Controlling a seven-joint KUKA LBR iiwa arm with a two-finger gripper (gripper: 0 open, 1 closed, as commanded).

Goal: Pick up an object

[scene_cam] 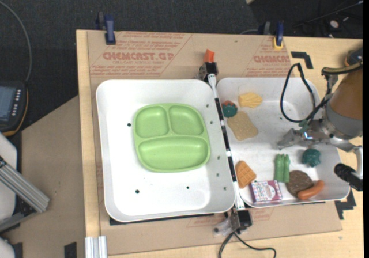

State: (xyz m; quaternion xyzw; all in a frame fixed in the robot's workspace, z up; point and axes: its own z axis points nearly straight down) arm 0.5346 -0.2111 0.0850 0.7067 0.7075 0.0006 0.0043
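My gripper (297,136) hangs over the right bin (271,87), near its middle-right, and I judge the dark green piece (312,157) just below it to be my likeliest target. Whether my tool is clenched or released I cannot tell — it is too small and cluttered at this slant.

The risk is crowding. The dark green piece sits near the green strip (282,167), the brown patty (299,181) and the orange sausage (309,189), so a slightly off descent could nudge a neighbour or close on nothing. The piece looks small, rounded and lumpy — easy to squirt sideways.
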